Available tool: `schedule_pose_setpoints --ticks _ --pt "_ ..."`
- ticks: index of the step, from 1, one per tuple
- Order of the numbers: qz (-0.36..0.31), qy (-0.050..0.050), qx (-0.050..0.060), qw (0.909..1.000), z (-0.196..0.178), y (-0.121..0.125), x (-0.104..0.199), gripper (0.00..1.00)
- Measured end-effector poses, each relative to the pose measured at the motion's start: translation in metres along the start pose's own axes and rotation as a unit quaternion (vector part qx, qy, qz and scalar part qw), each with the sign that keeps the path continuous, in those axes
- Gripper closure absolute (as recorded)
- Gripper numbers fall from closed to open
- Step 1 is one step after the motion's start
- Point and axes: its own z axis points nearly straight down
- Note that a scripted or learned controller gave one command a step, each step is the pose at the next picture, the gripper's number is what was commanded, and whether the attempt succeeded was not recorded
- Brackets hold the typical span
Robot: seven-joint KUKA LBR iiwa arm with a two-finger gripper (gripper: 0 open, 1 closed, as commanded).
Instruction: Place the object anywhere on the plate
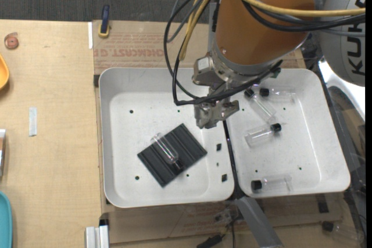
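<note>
A dark ribbed square plate [180,145] lies tilted in the left bin [116,125]. A clear vial with a black cap [167,151] lies on top of the plate, near its middle. My gripper [210,118] hangs over the left bin close to the divider between the bins, up and to the right of the plate and apart from it. Nothing shows between its fingertips. The big orange wrist band hides the arm's upper part.
The right bin [308,165] holds several more clear vials with black caps, such as a vial [263,132] near the middle and a vial [271,184] by the front wall. Cables loop over the left bin's back edge. Bare wooden bench lies to the left.
</note>
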Motion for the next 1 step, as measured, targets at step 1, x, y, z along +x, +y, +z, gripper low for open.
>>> schedule_pose_setpoints --ticks 1 --pt "-0.29 -0.001 0.0 0.957 -0.0188 -0.0078 0.044 1.0"
